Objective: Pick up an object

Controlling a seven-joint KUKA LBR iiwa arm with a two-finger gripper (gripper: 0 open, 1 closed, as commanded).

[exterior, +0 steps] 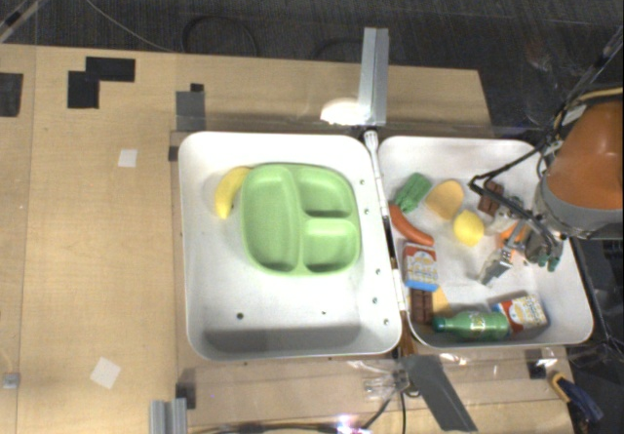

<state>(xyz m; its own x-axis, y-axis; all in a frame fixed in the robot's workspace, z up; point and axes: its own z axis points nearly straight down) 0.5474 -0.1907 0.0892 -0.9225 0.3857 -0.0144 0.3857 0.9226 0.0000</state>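
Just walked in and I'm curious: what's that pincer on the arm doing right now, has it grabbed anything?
Pincer: low over the right bin, nothing seen between its tips; whether it is open or closed cannot be told.

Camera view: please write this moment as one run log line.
gripper: low in right bin, nothing seen held | lemon: nearby | green tray, banana: left bin
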